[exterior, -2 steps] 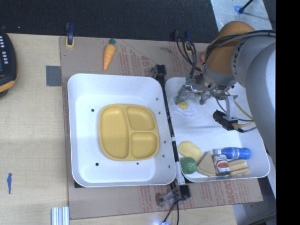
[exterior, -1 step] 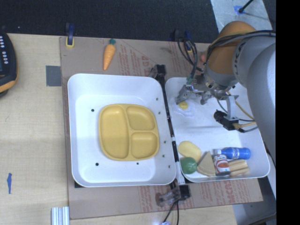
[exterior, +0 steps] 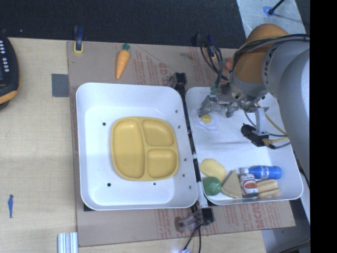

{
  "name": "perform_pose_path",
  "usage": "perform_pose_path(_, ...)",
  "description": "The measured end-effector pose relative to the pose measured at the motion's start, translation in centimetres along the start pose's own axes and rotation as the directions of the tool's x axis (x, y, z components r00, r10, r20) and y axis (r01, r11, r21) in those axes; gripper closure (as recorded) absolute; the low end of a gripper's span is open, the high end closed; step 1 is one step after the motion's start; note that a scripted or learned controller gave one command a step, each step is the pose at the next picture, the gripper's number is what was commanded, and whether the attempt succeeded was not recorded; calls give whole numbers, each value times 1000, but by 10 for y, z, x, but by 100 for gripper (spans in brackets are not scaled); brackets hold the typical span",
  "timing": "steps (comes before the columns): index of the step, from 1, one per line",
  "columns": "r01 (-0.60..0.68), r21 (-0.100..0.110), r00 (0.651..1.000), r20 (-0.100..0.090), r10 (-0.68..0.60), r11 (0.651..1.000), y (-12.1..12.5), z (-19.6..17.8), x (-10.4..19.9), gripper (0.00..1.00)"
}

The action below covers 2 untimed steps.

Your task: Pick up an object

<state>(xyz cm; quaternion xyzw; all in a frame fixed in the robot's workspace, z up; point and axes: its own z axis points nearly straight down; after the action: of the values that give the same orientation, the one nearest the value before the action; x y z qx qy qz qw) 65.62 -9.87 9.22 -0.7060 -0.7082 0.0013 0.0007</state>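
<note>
Matt yellow plastic tray (exterior: 145, 147) – glossy white plastic bins (exterior: 92, 141) – brown cardboard underlay (exterior: 152, 70)

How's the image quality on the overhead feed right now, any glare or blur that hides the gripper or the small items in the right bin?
Camera view: lighting is even, though the white right bin looks washed out and shows little shading; the gripper is soft and dark, so its fingers are hard to resolve; the arm nearest the lens is blurred; the items along the near edge, such as the blue bottle, stay readable.

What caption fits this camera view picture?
Robot gripper hovers over a small yellow object in the right bin.
</note>
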Motion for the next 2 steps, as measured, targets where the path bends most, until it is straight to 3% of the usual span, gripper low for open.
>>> perform_pose_path(2,-1,-2,1000,1,1,1000,0,0,-9,0)
